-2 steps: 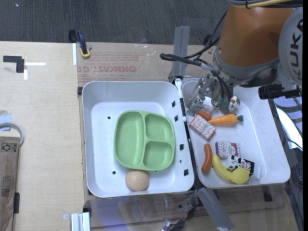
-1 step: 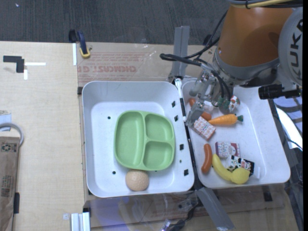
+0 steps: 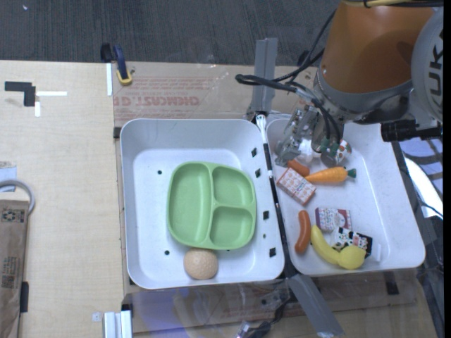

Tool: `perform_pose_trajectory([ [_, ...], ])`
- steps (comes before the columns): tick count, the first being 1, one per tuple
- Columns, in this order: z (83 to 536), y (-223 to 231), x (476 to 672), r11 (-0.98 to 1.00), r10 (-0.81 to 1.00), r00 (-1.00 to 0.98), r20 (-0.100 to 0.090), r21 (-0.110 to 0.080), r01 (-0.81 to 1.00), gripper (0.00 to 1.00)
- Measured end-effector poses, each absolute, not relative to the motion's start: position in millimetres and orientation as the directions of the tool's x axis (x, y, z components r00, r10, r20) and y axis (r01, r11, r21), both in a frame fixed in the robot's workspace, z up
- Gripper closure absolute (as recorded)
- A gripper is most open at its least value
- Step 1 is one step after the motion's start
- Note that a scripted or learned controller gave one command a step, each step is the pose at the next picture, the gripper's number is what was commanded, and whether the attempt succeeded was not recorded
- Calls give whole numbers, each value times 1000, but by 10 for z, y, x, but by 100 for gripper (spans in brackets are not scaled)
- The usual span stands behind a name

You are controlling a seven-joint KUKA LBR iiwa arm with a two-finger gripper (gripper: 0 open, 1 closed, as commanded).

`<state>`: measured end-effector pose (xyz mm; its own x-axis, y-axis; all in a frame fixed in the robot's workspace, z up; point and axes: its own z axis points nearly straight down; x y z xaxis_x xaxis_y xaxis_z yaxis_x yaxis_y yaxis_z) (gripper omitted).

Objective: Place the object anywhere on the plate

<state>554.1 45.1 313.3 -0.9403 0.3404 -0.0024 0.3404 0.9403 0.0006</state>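
Left bin (image 3: 134, 189): green three-compartment plate (image 3: 211, 204), smooth moulded plastic, lying flat mid-bin, bare, presumably staged as the drop target; round tan bun-like ball (image 3: 201, 264) just beside its near edge. Right bin (image 3: 394, 210): loose pick stock, namely carrot (image 3: 328, 176), patterned pink carton (image 3: 295, 186), red sausage (image 3: 303, 231), small printed boxes (image 3: 332, 219), yellow banana (image 3: 335, 252). Claw (image 3: 310, 141) low over far-left corner of right bin, just beyond carrot; fingers' state: cannot tell. Nothing on plate yet.

A light wooden bench (image 3: 56, 189) is seen; two white bins (image 3: 137, 210) are set at its 3 o'clock side.
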Motion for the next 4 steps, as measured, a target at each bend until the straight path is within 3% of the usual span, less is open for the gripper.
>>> perform_pose_trajectory([
  [1, 1766, 1250, 5076, 953, 303, -953, 1, -1, 303, 100],
  [2, 2108, 2118, 5086, 992, 123, -992, -1, 0, 123, 100],
  [3, 922, 2272, 5272, 999, -42, -999, -1, 2, -42, 100],
  [4, 905, 2289, 5250, 999, -45, -999, 4, 3, -45, 0],
])
